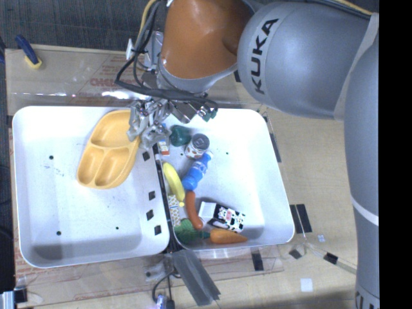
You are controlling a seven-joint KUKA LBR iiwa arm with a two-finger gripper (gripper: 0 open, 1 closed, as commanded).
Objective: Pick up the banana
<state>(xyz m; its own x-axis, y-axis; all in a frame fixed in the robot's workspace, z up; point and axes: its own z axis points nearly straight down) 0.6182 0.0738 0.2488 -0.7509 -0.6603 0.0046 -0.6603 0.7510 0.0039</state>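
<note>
**Banana lies at the divider, crowded by clutter**

The banana (172,180) lies in the right bin (273,172), lengthwise against its left wall, next to the divider between the two bins. A blue bottle (195,174) presses against its right side, and a small can (199,143) sits just above that. Below the banana, an orange carrot (192,211) runs down toward a green item (187,226), with a second carrot (226,237) along the bottom wall and a black-and-white cow toy (228,217) beside it. A dark green object (179,134) rests near the top.

The gripper (149,126) hangs above the divider, near the yellow divided plate (109,152) in the left bin (38,192). Whether its claw is open or closed cannot be told; nothing is visibly in it.
</note>
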